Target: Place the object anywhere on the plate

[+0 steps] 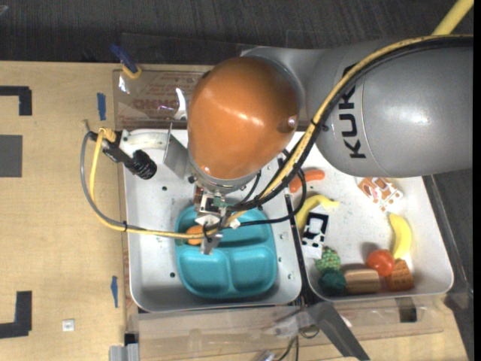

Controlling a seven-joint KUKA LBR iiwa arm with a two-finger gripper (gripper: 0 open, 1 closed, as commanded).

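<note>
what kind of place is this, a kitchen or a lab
Most likely a robotics lab bench, not a kitchen: a KUKA arm reaches over two white bins, one holding a teal plate, the other toy food like a banana.

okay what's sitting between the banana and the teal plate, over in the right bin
In the camera view, between the banana and the teal plate lie a black-and-white tag card, a green knobbly toy and the bins' shared wall.

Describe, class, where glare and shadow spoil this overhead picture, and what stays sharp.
Camera view: bright glare on the orange band and grey arm; the arm shades the teal plate beneath it; the banana in the right bin stays sharp.
</note>
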